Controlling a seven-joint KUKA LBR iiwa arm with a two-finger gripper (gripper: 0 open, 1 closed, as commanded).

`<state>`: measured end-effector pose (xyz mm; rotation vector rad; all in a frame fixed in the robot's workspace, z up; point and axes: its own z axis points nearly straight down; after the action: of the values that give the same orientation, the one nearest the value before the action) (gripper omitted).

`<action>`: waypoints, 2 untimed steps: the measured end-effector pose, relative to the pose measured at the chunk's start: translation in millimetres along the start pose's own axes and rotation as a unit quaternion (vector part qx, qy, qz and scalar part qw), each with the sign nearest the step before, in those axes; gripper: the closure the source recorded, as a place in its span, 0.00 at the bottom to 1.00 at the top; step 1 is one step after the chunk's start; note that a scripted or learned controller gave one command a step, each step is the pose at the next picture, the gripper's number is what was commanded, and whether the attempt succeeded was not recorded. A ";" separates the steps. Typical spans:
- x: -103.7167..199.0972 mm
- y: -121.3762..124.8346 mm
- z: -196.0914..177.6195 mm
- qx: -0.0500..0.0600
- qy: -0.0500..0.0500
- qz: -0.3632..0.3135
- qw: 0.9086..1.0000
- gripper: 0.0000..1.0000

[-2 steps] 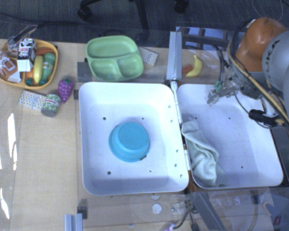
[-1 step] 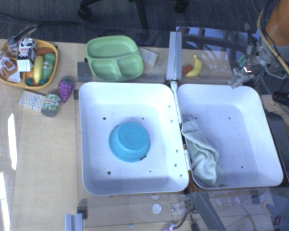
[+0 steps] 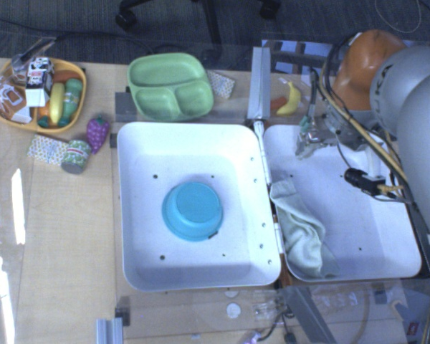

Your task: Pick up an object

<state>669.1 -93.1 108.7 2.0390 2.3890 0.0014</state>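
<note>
Blue plastic is the material of the bowl, which lies upside down near the middle of the left bin. It is judged light and stiff, with a smooth, slippery dome; the rim, where it meets the bin floor, is the likeliest place to take hold. A pale green cloth lies crumpled against the left wall of the right bin. It is judged soft and light, and a raised fold near its middle should give the best pinch.

The claw hangs over the far left corner of the right bin, apart from the cloth. Whether it is spread or pressed together cannot be told, and nothing is seen in it.

Count in the bins: one bowl, one cloth. Count on the surface outside the bins: one green divided tray, one yellow bowl of toy food, one bunch of toy grapes, one small can, one toy banana.
</note>
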 end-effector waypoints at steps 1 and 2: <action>1.5 1.6 -179.9 -0.003 -0.001 -0.025 1.000 1.00; 30.0 5.6 -277.3 -0.003 -0.001 -0.109 0.994 1.00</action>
<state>669.6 -62.7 386.0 1.7627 2.5927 0.0056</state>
